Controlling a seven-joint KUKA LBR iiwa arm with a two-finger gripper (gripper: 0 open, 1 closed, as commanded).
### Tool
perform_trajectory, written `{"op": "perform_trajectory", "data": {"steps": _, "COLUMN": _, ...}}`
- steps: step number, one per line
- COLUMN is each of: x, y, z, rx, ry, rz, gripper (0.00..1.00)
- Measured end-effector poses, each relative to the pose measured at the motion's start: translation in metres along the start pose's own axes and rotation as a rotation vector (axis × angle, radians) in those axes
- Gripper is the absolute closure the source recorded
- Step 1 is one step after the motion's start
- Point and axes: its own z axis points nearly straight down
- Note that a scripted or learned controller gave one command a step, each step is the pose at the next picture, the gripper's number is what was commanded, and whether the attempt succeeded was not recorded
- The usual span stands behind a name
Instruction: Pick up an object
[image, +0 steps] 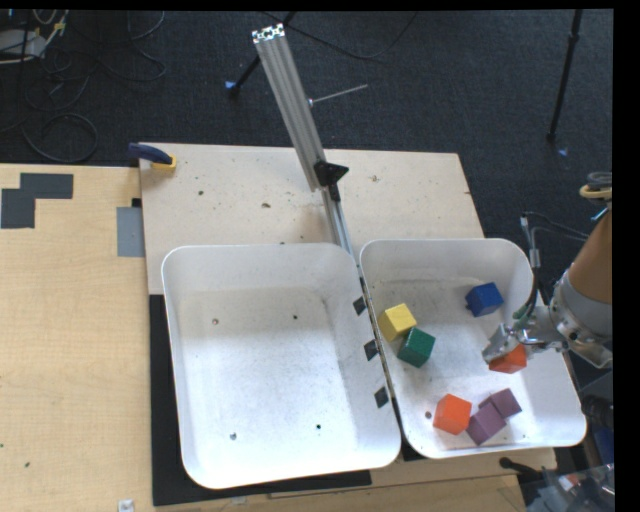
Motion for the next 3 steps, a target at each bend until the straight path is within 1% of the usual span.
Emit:
{"op": "perform_trajectory", "data": {"steps": 1, "x": 0.001, "y": 0.004, "z": -0.062, "rx": -0.001, "ry": -0.001, "rz": 0.0, "gripper": 1.0}}
{"op": "perform_trajectory", "data": {"steps": 2, "x": 0.0, "y": 0.005, "z": -0.095, "rx": 0.001, "ry": 0.0, "rz": -0.001, "gripper": 1.0}}
{"op": "perform_trajectory", "data": {"steps": 3, "x": 0.054, "y": 0.016, "z": -0.1, "rx": 0.004, "ry": 0.003, "rz": -0.003, "gripper": 1.0}}
